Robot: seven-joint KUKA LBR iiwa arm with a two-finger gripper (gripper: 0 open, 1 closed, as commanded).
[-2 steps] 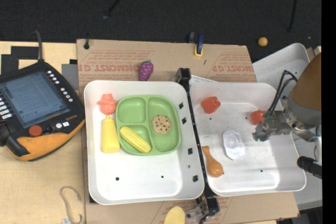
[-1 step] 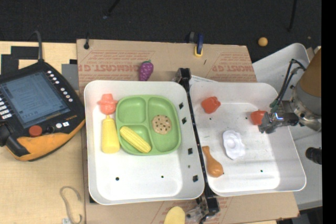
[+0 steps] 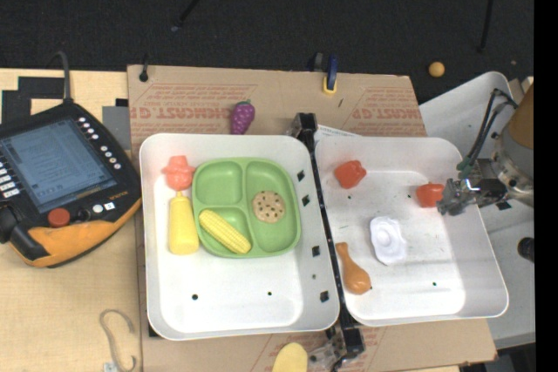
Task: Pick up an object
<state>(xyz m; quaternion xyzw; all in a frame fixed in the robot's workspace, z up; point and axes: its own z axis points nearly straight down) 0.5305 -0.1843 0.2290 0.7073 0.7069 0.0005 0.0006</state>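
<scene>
The right bin (image 3: pixel 488 292) holds a red toy pepper (image 3: pixel 350 174), a small red toy (image 3: pixel 428 194), a white crumpled piece (image 3: pixel 388 240) and a tan drumstick (image 3: pixel 353 269). My gripper (image 3: pixel 455 198) hangs low at the bin's right side, directly to the right of the small red toy and touching or nearly touching it. Whether the toy sits inside the gripper is too small to make out. The left bin (image 3: pixel 227 309) carries a green divided plate (image 3: pixel 228 187) with a corn cob (image 3: pixel 225 232) and a cookie (image 3: pixel 268 206).
Beside the plate in the left bin lie a yellow bottle (image 3: pixel 181 225) and a pink-red toy (image 3: pixel 178 173). Purple grapes (image 3: pixel 242 117) rest on the cardboard behind the bins. A yellow toy (image 3: pixel 290 357) lies below them. A teach pendant (image 3: pixel 61 179) sits at the left.
</scene>
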